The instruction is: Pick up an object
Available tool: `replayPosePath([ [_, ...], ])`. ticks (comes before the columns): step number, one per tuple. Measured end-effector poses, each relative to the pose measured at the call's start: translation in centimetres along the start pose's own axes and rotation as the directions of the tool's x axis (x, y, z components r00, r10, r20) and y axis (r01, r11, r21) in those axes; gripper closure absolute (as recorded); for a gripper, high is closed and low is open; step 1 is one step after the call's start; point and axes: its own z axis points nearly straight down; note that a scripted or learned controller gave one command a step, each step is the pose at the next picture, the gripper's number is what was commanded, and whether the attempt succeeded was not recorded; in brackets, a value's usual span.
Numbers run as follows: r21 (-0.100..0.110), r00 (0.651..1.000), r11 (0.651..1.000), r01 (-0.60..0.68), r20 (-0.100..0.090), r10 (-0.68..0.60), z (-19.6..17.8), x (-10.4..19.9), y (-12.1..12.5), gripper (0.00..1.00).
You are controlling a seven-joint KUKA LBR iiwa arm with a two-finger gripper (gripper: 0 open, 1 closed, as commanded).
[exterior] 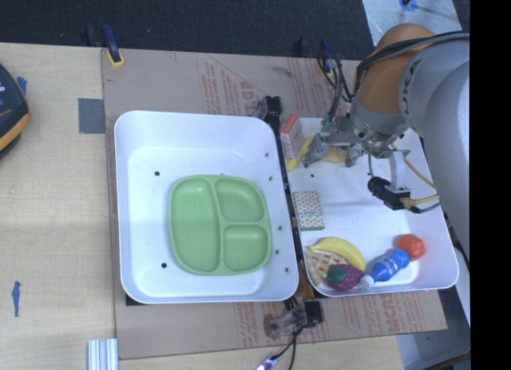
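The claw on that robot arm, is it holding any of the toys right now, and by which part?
It cannot be told. The gripper hangs over the far end of the right bin, and no toy shows between its fingers; the banana and bottle lie at the near end.

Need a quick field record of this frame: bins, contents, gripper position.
left bin: shallow white bin holding a light green three-compartment plastic plate
right bin: shallow white bin, objects grouped at its near edge
right bin contents: yellow toy banana, waffle-patterned toy, purple toy, blue and white bottle, orange-red ball, small patterned packet
gripper: two-finger gripper over the far end of the right bin, nothing visibly between its fingers
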Motion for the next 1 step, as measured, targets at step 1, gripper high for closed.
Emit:
replayPosePath([
  [1, 0.0, 1.0, 1.0, -0.003, 0.006, 0.003, -0.09, 0.4, -0.03, 0.0],
])
